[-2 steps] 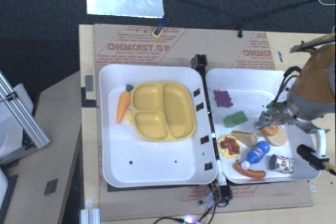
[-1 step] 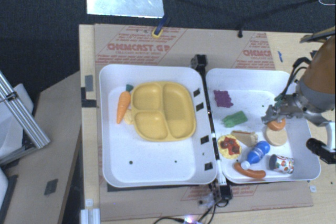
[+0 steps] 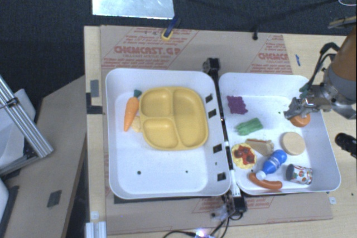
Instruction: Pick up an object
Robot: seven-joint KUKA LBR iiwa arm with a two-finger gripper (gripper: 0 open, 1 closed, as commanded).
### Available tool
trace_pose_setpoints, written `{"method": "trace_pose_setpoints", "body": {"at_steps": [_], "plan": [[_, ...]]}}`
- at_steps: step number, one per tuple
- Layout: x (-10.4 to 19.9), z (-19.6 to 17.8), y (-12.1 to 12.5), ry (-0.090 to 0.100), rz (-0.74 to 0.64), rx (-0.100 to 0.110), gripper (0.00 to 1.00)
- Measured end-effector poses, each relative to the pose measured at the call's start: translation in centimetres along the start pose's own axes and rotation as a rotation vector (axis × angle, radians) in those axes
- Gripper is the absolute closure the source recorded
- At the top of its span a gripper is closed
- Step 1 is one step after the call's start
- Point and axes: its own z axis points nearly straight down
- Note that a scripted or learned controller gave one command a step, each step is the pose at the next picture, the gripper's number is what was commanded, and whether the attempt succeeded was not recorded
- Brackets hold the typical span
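My gripper [image 3: 300, 110] hangs over the right side of the right bin [image 3: 329, 145]. A small orange object [image 3: 302, 120] shows directly under its tip, partly covered by it; whether it is held or lies on the bin floor I cannot tell. Elsewhere in that bin lie purple grapes [image 3: 237, 103], a green piece [image 3: 249, 126], a tan round disc [image 3: 293, 143], a sandwich wedge [image 3: 261, 146], a yellow and red food piece [image 3: 243, 155], a blue bottle [image 3: 273, 163], a red sausage [image 3: 266, 181] and a patterned cup [image 3: 299, 174].
The left bin [image 3: 120, 175] holds a yellow divided plate [image 3: 170, 118] with a carrot [image 3: 130, 112] beside its left edge. A black-clipped divider [image 3: 218, 120] separates the bins. A cable [image 3: 319, 72] loops by the arm's wrist at the right.
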Motion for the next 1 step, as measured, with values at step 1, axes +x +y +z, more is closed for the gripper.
{"method": "trace_pose_setpoints", "body": {"at_steps": [1], "plan": [[0.0, -0.56, 0.1, 0.001, 0.001, 0.005, 1.0]]}}
